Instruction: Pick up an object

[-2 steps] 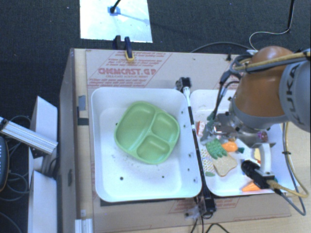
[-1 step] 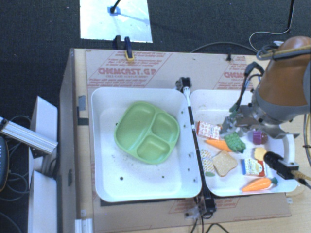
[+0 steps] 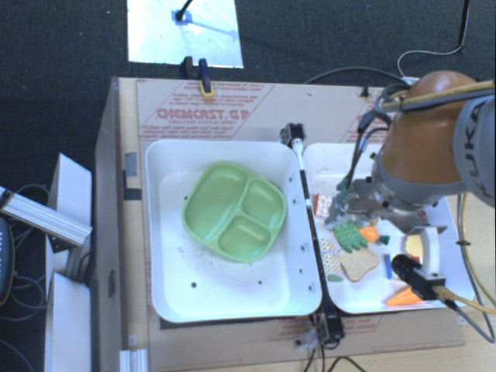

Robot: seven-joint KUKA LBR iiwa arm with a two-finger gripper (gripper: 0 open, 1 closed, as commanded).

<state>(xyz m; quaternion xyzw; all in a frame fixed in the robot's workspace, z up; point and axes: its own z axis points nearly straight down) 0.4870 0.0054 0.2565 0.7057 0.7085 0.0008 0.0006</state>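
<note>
Worktop [image 3: 232, 103]: two white bins side by side, left bin [image 3: 167, 285] and right bin [image 3: 329, 157].

Count, left bin: one green plate [image 3: 236, 211] with three compartments. It sits roughly mid-bin and lies flat.

Count, right bin: one green knobbly toy [image 3: 350, 235], one tan toast-shaped piece [image 3: 358, 266] just below it, one small orange bit [image 3: 370, 235] touching the toy's right side, one orange wedge [image 3: 401, 297] near the bin's front edge, one pale yellow piece [image 3: 415, 246] further right, and one printed packet [image 3: 322, 205] against the divider. All are clustered in the front half of the bin; the rear part is bare white.

Arm [image 3: 430, 142]: it enters from the right, with the orange band bulking over the right bin's rear right. The wrist is angled down and leftward.

Hand [image 3: 346, 206]: it is low in the right bin, just above the green knobbly toy and beside the printed packet. Whether it is spread or pressed together cannot be told from this angle, and nothing is seen gripped in it.
</note>
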